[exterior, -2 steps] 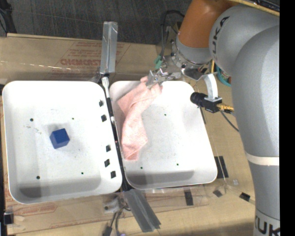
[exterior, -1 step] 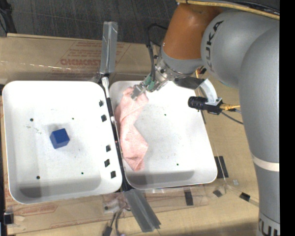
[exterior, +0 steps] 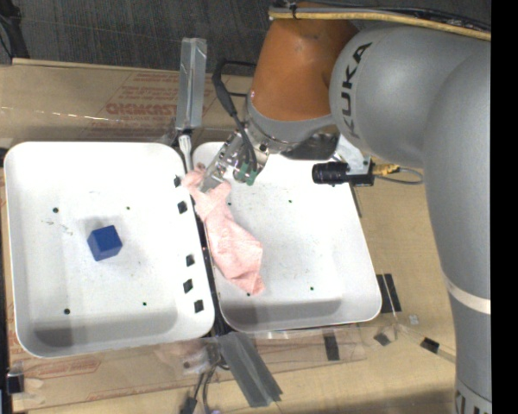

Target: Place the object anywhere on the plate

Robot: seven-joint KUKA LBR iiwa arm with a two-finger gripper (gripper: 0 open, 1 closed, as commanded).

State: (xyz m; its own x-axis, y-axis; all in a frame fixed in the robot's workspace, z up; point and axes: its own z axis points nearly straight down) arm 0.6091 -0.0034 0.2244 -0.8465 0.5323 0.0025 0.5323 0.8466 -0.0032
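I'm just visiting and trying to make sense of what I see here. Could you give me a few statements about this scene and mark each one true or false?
1. A blue cube lies in the left bin. True.
2. A pink cloth lies in the right bin, along its left side. True.
3. The blue cube rests on top of the pink cloth. False: they are in separate bins, apart from each other.
4. The gripper is above the left bin's middle. False: it is at the upper left corner of the right bin, by the top end of the cloth.
5. The arm carries an orange band. True.
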